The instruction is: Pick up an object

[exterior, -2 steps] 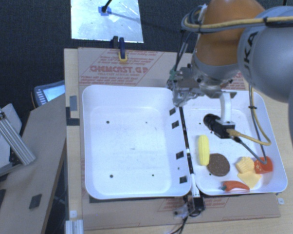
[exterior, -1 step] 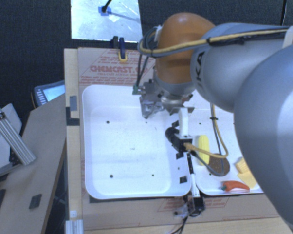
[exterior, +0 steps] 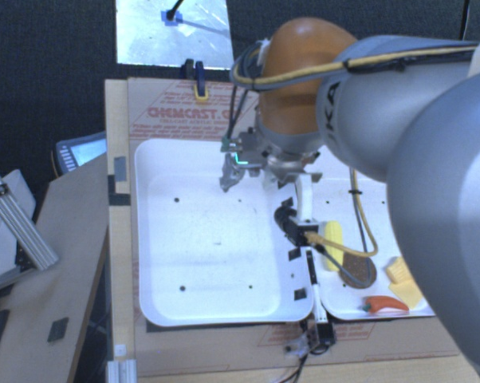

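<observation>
- Gripper (exterior: 230, 180): hangs over the left-hand bin (exterior: 156, 238), well apart from your pickable things; spread or closed, cannot tell.
- Right-hand bin (exterior: 379, 206): yellow block (exterior: 399, 271), orange piece (exterior: 386, 303), loose for grasping.

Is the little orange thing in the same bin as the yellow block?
Yes, the orange thing lies right beside the yellow block in the right-hand bin.
</observation>
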`<state>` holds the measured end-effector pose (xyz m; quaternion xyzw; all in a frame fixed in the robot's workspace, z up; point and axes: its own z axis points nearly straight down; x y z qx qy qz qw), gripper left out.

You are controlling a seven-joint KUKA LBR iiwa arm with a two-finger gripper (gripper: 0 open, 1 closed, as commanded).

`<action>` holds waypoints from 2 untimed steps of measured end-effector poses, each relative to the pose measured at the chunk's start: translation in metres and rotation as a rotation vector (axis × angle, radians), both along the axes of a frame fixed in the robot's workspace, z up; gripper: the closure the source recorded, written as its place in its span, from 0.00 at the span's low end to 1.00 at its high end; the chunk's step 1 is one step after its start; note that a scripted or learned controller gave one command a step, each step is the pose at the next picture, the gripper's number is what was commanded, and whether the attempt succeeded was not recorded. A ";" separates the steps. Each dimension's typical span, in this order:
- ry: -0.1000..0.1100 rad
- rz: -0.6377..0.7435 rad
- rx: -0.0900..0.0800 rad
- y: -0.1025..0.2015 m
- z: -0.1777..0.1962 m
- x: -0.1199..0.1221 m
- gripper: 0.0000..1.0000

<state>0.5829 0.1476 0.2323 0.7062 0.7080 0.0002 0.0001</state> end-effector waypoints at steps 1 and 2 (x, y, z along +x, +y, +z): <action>0.016 -0.001 -0.002 0.004 -0.131 -0.074 0.00; 0.004 0.001 0.001 0.022 -0.127 -0.098 0.00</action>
